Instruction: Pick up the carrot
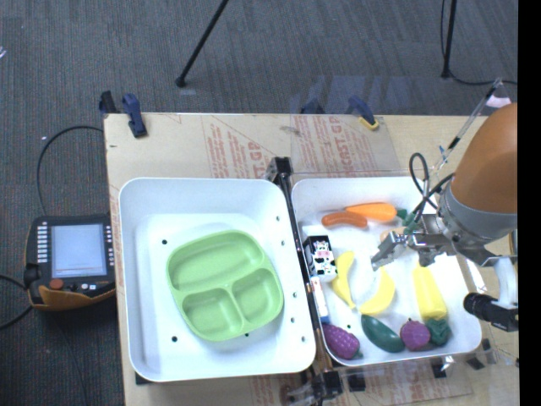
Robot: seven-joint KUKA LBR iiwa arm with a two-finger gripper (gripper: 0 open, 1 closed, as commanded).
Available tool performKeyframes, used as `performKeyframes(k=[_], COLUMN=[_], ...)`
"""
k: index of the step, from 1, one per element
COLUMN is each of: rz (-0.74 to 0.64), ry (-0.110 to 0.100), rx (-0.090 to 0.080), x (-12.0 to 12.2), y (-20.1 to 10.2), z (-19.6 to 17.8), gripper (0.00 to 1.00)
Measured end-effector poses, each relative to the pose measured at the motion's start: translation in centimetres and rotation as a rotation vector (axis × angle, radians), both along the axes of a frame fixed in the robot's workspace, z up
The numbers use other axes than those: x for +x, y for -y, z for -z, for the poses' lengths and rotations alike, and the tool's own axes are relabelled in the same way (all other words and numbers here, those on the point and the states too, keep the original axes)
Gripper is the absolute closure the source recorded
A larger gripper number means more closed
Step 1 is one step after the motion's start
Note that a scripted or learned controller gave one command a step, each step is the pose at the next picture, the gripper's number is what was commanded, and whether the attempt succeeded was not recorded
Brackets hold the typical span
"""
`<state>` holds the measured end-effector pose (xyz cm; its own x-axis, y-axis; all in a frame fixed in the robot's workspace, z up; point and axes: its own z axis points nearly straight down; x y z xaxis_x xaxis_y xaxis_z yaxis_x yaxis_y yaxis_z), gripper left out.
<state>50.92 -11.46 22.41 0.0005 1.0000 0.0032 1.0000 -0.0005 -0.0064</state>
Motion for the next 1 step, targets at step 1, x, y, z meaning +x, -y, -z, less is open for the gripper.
performKeyframes(k=[1], rz=[0.155], ry=[-0.001], rx=[-0.001], x=[6.46], y=[3.72], z=[4.64], gripper=[0.00])
